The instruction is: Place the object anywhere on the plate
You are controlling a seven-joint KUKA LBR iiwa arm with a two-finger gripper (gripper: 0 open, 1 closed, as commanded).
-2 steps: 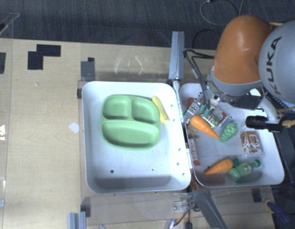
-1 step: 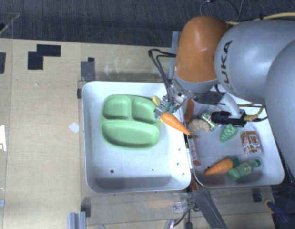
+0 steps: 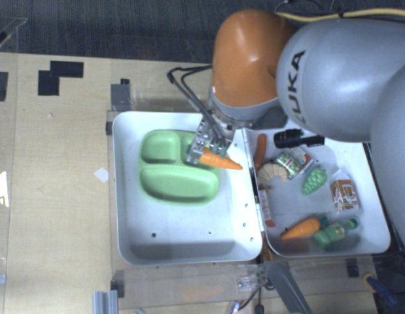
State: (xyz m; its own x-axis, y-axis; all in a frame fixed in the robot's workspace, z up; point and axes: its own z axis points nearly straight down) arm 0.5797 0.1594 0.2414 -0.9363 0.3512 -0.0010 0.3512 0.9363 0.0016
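From above, a smooth tapered orange carrot (image 3: pixel 218 160) is seen clamped between the fingers of the gripper (image 3: pixel 203 150), at the right edge of the glossy green divided plate (image 3: pixel 176 175) in the left bin (image 3: pixel 189 244). The grey arm (image 3: pixel 333 64) is bent down from the right. Assorted toy food is held in the right bin (image 3: pixel 375 237).

My arm (image 3: pixel 346 64) was grey with an orange band (image 3: pixel 251 54) above the wrist and dark lettering on its shell. Both bins (image 3: pixel 182 247) were white. The plate (image 3: pixel 176 169) in the left bin was pale green, plain, without pattern. The carrot (image 3: pixel 222 160) at its edge was orange. In the right bin lay a second orange carrot (image 3: pixel 300 228), a green bottle (image 3: pixel 333 233), a red sausage (image 3: pixel 260 150) and a brown-and-white printed packet (image 3: pixel 344 195). The bench (image 3: pixel 52 195) was light wood-coloured, bearing black block markings (image 3: pixel 58 76).
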